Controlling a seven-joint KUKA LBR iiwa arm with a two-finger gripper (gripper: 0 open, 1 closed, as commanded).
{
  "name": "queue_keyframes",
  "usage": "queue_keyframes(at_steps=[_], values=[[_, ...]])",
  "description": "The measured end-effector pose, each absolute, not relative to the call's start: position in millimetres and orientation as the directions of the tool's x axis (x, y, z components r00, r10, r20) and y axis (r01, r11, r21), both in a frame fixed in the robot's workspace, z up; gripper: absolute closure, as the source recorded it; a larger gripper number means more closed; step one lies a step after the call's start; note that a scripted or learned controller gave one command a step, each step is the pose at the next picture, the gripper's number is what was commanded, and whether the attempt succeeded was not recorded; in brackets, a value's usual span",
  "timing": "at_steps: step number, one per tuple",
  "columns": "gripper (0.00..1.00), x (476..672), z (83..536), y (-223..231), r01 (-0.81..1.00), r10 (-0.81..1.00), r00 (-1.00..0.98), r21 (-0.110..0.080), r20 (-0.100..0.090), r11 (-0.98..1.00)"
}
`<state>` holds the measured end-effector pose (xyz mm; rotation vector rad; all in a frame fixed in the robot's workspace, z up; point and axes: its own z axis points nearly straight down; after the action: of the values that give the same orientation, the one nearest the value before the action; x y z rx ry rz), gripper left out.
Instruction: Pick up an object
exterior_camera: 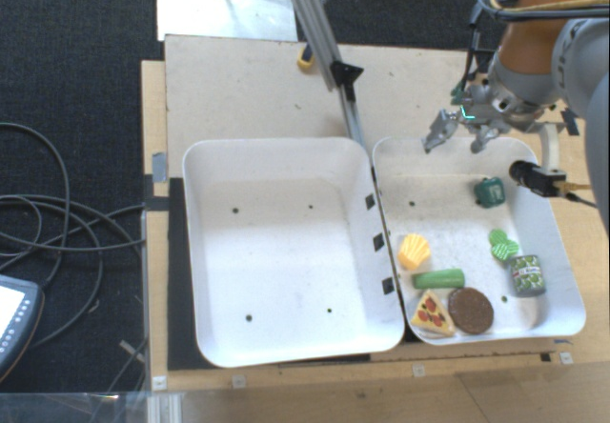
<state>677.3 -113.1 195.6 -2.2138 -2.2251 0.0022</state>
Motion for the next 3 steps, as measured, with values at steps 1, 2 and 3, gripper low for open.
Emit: queue_keyframes(at_steps=[1,2,3], values=[[0.0,678.2,198.6,-113.0,1.0,1.0,-0.007,0.001,-0.001,0.007],[0.0,678.0,147.8,-102.4,1.0,1.0,-0.007,-0.002,0.001,0.007],[0.0,677.9,96.1,-101.8,1.0,1.0,-0.007,-0.002,0.0,0.007]])
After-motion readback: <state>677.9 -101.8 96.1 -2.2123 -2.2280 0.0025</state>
